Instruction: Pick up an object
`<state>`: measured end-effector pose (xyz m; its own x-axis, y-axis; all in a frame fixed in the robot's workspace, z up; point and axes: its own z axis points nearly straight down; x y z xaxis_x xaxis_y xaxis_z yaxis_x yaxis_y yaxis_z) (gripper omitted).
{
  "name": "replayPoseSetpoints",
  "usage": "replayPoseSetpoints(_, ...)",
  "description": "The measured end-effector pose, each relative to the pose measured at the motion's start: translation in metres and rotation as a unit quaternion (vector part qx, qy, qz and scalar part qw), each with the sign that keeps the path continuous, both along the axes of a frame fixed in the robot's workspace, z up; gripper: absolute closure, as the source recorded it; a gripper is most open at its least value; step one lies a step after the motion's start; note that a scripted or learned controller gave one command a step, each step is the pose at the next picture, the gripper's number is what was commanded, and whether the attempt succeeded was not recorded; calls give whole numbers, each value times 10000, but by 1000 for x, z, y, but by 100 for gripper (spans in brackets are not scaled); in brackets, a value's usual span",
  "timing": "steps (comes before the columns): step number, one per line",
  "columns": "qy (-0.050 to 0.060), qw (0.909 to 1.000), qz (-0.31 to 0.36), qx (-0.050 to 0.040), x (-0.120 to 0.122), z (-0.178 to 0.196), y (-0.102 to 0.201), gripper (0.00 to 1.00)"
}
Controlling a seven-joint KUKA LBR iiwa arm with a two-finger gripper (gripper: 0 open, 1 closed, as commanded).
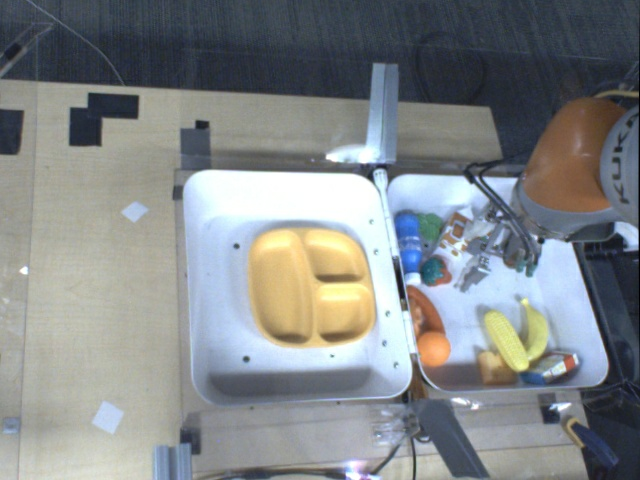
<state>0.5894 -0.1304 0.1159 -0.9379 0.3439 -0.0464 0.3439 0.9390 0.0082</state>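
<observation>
Desk: pale wood-look surface, matt. Both bins: smooth white plastic, slightly glossy. Divided tray: smooth yellow plastic with soft sheen. Toy corn and banana: glossy plastic. Arm's orange band: smooth, satin. Upright post: brushed metal.

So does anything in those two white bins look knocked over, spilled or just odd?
Nothing stands out. The yellow three-compartment plastic tray lies flat in the left white bin; the small toy foods are piled loosely in the right white bin, unspilled.

Even overhead light, soft shadows, bin rim glare, slight blur.
</observation>
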Motion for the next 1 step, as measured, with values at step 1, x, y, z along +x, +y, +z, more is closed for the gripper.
replayPoseSetpoints(1, 104, 9991, -405, 43, 62, -20, 40, 0)
